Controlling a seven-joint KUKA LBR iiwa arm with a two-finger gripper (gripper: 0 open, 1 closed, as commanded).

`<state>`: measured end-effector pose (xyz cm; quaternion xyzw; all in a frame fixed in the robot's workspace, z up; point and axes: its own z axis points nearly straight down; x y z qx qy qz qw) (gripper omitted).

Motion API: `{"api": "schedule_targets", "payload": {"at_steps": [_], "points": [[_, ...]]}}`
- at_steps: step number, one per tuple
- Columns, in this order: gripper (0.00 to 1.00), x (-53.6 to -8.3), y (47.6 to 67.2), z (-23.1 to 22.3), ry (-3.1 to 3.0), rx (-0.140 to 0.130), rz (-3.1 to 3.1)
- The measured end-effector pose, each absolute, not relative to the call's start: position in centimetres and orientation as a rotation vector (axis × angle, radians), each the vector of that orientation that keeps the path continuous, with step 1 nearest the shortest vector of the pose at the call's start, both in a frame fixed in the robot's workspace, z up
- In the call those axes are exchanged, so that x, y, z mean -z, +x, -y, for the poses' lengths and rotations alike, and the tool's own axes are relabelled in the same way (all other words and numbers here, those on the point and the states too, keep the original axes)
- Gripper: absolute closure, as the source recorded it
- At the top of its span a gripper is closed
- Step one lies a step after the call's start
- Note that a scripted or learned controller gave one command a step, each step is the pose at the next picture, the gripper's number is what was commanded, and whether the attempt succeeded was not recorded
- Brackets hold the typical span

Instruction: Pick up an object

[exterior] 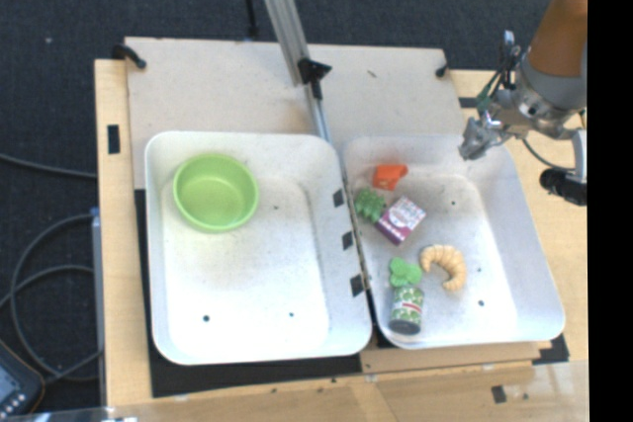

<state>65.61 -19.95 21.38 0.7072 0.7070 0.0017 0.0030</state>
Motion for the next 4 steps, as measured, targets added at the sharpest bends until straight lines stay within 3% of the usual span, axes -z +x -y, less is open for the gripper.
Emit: {"api": "schedule_targets", "payload": {"at_steps": [1, 2, 4], "points": [[1.0, -26.9, 65.8, 20.1, 2.212, -0.007, -2.22], [1.0, -26.6, 65.4, 14.0, 2.214, -0.002, -2.229], [1.0, -27.3, 62.8, 2.7, 2.214, -0.003, -2.23]]}}
